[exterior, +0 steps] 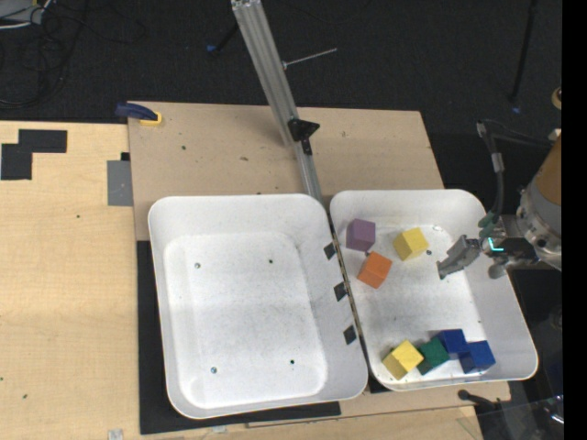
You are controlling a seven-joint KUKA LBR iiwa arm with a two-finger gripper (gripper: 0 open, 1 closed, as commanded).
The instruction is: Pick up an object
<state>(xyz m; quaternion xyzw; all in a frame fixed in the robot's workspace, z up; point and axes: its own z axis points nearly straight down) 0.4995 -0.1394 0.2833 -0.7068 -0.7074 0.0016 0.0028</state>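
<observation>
No legible text, label or number anywhere.

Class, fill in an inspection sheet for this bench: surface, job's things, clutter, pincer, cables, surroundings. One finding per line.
Surface: wooden bench bearing two shallow white bins, left bin and right bin.
Job's things: in the right bin, purple cube, orange cube, yellow cube; near its front edge a second yellow cube, green block, two blue blocks.
Clutter: nothing seen.
Pincer: pincer over the right bin's right side, holding nothing.
Cables: dark cables top left.
Surroundings: slanted aluminium rail.
</observation>
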